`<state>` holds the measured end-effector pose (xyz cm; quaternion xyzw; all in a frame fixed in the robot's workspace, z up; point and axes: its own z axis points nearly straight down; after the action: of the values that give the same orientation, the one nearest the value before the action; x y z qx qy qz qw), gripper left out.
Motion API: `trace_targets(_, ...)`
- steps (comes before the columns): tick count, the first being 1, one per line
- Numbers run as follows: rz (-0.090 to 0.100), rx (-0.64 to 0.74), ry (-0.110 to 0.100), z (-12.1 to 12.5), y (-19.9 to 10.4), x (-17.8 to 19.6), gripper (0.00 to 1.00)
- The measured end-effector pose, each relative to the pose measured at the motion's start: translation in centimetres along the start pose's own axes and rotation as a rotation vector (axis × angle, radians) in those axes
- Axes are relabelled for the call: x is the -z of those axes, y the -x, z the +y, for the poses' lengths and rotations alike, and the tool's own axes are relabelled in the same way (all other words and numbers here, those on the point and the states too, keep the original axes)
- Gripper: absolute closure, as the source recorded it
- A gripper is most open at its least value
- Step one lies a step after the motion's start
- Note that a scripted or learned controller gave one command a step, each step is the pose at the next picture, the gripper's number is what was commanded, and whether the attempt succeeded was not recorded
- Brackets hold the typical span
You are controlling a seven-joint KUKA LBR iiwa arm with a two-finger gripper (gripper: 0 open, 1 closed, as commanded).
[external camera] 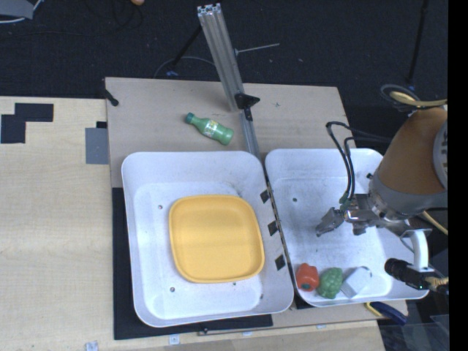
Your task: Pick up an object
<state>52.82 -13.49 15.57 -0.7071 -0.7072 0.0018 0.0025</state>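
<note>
Toys (329, 281) near, below end effector (327, 225)

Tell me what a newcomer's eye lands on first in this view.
The yellow plate draws the eye first, lying flat in the middle of the left bin. Next comes the arm reaching in from the right, its end effector low over the right bin, whose near edge holds a red item, a green item and a white block. A green bottle lies on the bench behind the bins.
</note>
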Motion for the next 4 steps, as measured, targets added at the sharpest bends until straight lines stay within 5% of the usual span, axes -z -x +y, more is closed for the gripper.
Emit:
trace_targets(1, 0.000, 0.001, 0.001, -0.2, -0.4, -6.2, 0.00)
trace_targets(2, -0.001, -0.003, 0.005, -0.1, -0.2, -5.0, 1.00)
trace_targets(4, -0.001, 0.000, 0.010, 0.4, -0.4, 3.6, 1.00)
